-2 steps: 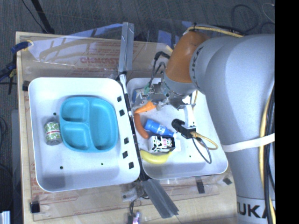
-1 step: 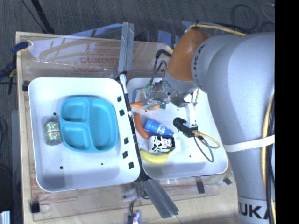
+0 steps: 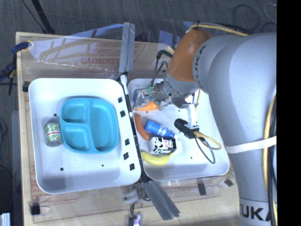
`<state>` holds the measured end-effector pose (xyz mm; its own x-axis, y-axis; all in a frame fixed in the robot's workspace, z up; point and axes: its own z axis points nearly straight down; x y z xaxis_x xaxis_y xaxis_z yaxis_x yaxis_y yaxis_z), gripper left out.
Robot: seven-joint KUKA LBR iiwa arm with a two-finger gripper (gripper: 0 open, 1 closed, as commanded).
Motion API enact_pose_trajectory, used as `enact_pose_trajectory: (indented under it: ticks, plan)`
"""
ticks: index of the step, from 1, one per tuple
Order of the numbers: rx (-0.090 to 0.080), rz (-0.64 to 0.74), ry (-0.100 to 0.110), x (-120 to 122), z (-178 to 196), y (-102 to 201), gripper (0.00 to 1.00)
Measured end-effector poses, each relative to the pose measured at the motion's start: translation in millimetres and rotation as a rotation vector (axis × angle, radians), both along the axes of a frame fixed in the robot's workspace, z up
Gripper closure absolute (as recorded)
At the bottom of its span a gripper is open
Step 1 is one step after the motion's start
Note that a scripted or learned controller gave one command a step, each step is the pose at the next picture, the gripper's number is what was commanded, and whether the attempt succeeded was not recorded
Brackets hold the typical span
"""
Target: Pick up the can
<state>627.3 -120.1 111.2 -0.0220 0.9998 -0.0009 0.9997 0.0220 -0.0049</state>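
The can (image 3: 53, 133) lies on its side in the left bin (image 3: 75, 178), close to that bin's left wall. It has a green label and a silver end, and it rests just left of a blue divided tray (image 3: 89, 124). My gripper (image 3: 151, 98) is low over the back left corner of the right bin (image 3: 207, 169), far to the right of the can. The grey arm with its orange band (image 3: 186, 55) hides much of the gripper from above.
The right bin holds an orange carrot-like piece (image 3: 141, 126), a blue bottle (image 3: 159, 129), a black-and-white carton (image 3: 164, 145) and a yellow banana (image 3: 156, 159). A divider with black clips (image 3: 127, 131) separates the bins. A cable (image 3: 207, 145) loops beside the wrist.
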Motion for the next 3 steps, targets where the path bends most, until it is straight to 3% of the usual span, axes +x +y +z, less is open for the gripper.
enact_pose_trajectory:
  ticks: [1,2,3]
  plan:
    - [0.001,-0.068,0.002,18,-20,-2,0.0]
    - [0.002,-0.065,0.005,17,-11,-2,1.0]
    - [0.001,-0.001,-0.003,15,81,35,1.0]
